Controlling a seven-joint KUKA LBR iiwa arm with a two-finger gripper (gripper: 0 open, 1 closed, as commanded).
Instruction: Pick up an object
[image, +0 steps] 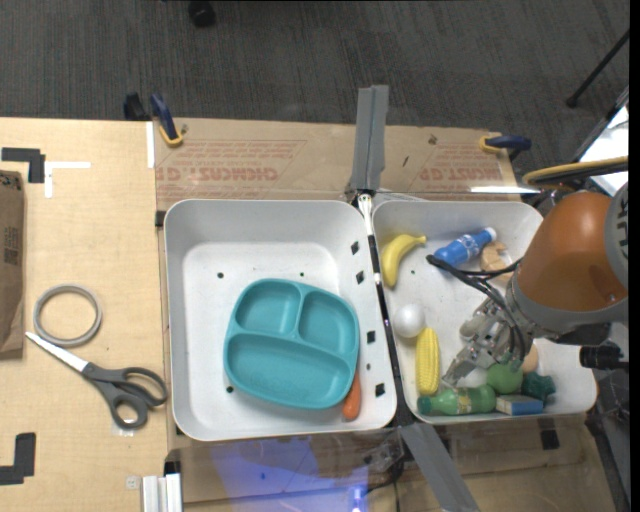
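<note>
My gripper (470, 362) is low in the right bin (452, 216), its fingers pointing toward the front left, just right of a corn cob (427, 359). Nothing is visibly between the fingers. A white ball (409, 320) lies left of it, a banana (396, 254) toward the back left, and a blue bottle (467, 246) at the back. Green toys (470, 400) and a blue block (519, 405) lie along the front wall below the gripper. The arm's orange band (575, 255) hides the bin's right part.
The left bin (200, 250) holds a teal divided plate (292, 343) with an orange carrot (351, 401) at its front right edge. Scissors (105, 382) and a tape roll (67, 314) lie on the bench to the left.
</note>
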